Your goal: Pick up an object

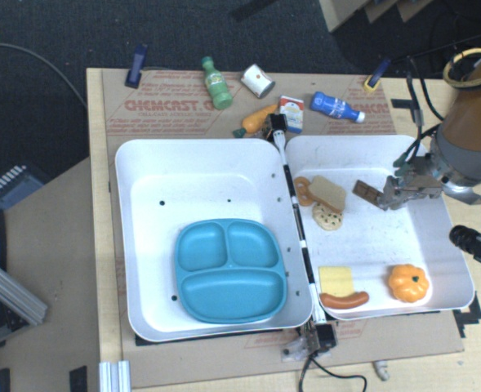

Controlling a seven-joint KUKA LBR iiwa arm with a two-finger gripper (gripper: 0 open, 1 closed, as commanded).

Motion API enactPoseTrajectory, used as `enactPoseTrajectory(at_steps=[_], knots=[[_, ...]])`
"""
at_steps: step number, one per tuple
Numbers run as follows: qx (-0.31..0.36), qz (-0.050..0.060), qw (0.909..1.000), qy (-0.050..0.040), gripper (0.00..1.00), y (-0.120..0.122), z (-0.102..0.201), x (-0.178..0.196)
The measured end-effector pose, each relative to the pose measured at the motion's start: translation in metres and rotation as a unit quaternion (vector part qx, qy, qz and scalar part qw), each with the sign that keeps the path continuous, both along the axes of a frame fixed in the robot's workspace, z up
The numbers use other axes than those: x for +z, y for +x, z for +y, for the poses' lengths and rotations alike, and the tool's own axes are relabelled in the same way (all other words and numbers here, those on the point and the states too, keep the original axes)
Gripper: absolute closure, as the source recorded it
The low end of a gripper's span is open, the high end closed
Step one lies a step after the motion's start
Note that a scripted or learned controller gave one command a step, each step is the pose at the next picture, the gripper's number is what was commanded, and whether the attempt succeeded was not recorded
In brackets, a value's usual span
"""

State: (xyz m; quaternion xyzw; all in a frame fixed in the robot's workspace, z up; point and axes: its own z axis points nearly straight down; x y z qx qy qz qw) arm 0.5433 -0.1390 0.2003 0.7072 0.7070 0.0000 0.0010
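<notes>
My gripper (389, 196) is low over the right bin (436, 243), near its upper middle, on the arm reaching in from the right. A small dark brown block (364, 189) lies right at the gripper's left tip; I cannot tell whether it is held. Left of it sit a tan bread slice (328, 193), a pretzel (304, 190) and a spotted cookie (328, 217). Toward the bin's front lie a yellow cheese square (335, 279), a sausage (344, 300) and an orange pumpkin (408, 283).
The left bin (150, 186) holds a blue divided plate (230, 269). Behind the bins on the board lie a green bottle (217, 85), a white can (257, 80), a small carton (291, 113), an orange carrot (258, 120) and a blue bottle (336, 107).
</notes>
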Motion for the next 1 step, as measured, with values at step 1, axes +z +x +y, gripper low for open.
enactPoseTrajectory(at_steps=[1], knots=[[0.001, 0.000, 1.0000, 0.0006, 1.00, 0.0068, 0.0156, 0.0003]])
